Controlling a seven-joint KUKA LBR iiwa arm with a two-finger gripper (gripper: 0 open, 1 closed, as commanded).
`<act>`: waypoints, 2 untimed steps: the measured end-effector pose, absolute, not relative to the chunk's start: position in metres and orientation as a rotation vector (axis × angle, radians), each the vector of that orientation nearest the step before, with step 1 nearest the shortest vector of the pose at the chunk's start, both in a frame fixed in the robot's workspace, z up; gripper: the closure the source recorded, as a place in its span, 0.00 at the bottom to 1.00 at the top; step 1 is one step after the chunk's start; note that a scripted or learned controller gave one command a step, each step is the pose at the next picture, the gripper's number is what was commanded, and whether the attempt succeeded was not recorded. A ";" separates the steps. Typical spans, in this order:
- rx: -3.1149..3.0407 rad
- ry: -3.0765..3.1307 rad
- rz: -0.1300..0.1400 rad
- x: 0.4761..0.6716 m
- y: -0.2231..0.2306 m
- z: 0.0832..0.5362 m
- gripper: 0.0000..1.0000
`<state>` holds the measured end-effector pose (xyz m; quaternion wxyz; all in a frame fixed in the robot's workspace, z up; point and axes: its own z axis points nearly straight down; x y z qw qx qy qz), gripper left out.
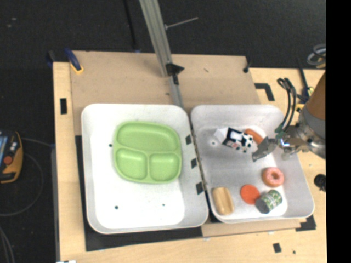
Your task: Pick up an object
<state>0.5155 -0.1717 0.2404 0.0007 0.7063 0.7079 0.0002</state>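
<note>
1. The left bin point(98, 201) holds a green plate point(147, 152) with three compartments, lying flat toward the bin's upper middle.
2. The right bin point(230, 119) touches the left bin along their shared edge.
3. A tan bun point(222, 200) lies at the right bin's lower left.
4. A black-and-white toy point(236, 138) lies in the upper middle, with an orange piece point(254, 134) touching its right side.
5. A red disc point(249, 193) sits right of the bun; a green can point(269, 200) lies just beside it.
6. A pink donut point(272, 177) lies above the can.
7. The gripper point(269, 147) hangs over the bin just right of the toy, nothing seen between its fingers; whether they stand wide or narrow cannot be told.
</note>
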 end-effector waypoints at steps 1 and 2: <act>2.222 2.224 -0.004 0.510 -0.169 0.179 0.00; 2.224 2.224 -0.005 0.506 -0.165 0.117 0.00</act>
